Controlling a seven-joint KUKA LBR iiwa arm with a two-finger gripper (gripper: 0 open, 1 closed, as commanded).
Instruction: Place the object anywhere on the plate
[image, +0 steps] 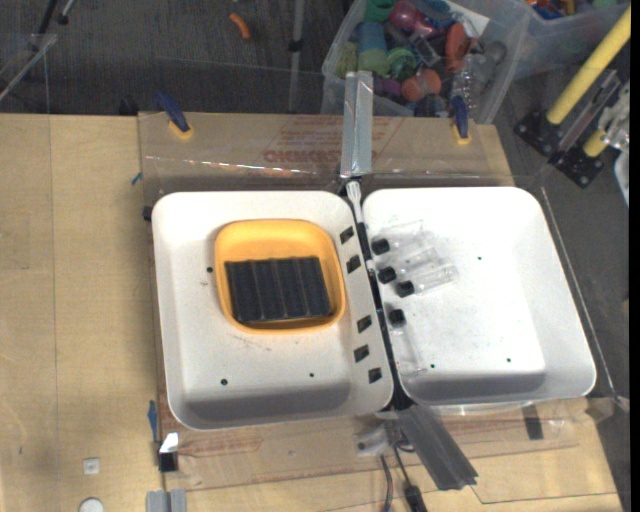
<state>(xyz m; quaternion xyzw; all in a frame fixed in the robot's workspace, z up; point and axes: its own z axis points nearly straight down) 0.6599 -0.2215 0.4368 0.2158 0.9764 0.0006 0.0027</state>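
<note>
0 clues tell whether the claw is wide or narrow; its arm reaches in from the right. Nearest that side, in the right bin (520, 300), clear vials (418, 262) lie against the divider (372, 300). Left across it, in the left bin (190, 350), a dark ribbed slab (278, 288) already lies flat on the plate (275, 236), long axis left-right. If the vials are the object, they must travel left.

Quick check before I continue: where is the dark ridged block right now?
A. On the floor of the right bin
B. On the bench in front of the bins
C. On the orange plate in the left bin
C: the block lies flat on the plate in the left bin.
</note>
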